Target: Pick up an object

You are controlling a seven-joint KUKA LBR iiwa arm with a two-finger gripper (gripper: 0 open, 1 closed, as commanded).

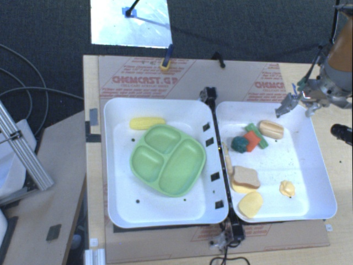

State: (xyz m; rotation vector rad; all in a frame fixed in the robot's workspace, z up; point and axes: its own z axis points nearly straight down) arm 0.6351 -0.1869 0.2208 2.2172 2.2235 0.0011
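The claw [298, 100] hangs over the far right rim of the right bin [320, 164], its two thin metal fingers spread apart with nothing between them. Just below and left of it, inside that bin, lies a smooth tan bun-shaped piece [271, 129], rounded like a small bread roll. Touching its left side is a cluster of toy food: a green block [257, 134], an orange stick [252, 142] and a bumpy dark teal lump [239, 144], possibly broccoli, though the view is too soft to be sure. Nearer the front lie a flat bread slice [245, 176] with a brown crust, a glossy yellow oval [250, 204], and a small pale yellow crinkled piece [287, 189] set apart to the right.

The left bin [118, 148] holds a matte light-green divided plate [167, 160] with three shallow compartments, and a yellow corn cob [147, 123] lying just beyond the plate's far edge. Both bins are glossy white plastic, resting on printed cardboard [144, 77] over the desk [60, 153].
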